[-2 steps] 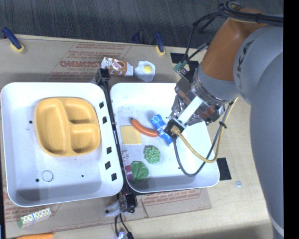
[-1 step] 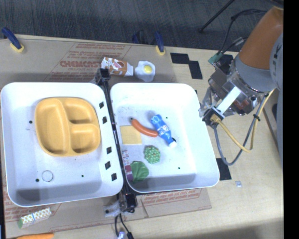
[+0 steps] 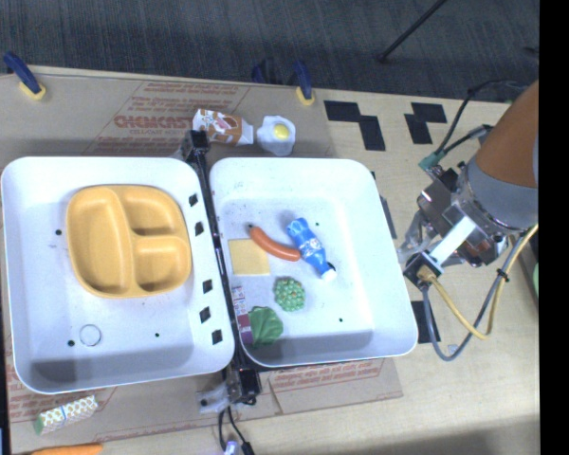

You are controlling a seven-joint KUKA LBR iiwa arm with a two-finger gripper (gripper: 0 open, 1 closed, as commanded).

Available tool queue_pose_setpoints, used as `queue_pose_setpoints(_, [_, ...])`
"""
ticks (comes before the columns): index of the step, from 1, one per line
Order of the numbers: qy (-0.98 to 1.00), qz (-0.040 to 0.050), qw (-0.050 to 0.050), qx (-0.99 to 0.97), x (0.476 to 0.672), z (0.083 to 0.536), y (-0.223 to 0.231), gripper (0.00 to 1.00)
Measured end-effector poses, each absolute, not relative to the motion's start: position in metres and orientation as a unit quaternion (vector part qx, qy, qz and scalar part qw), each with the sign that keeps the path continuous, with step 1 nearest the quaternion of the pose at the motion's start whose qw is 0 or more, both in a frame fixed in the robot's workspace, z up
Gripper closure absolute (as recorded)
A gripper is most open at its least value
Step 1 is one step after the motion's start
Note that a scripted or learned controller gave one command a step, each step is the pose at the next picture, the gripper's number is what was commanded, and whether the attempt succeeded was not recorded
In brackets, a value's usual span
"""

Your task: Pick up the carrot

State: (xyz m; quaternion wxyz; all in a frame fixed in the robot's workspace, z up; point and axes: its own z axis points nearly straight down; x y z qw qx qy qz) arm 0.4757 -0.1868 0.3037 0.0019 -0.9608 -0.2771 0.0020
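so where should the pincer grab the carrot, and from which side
Probably at the carrot's left half, coming straight down from above. It lies flat in the right bin, slanting from upper left to lower right, and its right end touches the blue bottle. Closing across its thin width there keeps clear of the bottle and the yellow slice below.

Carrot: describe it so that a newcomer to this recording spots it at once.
Find the right bin of the two white ones. Near its middle lies the carrot, a slim orange stick between a yellow square and a blue bottle. Nothing else in that bin is orange.
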Motion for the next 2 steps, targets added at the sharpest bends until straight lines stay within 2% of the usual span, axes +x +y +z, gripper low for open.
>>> queue_pose_setpoints(1, [-0.310, 0.0002, 0.000, -0.951, 0.4765, 0.4558, -0.2111, 1.00])
queue_pose_setpoints(2, [-0.314, 0.0016, 0.002, -0.949, 0.4773, 0.4651, -0.2100, 1.00])
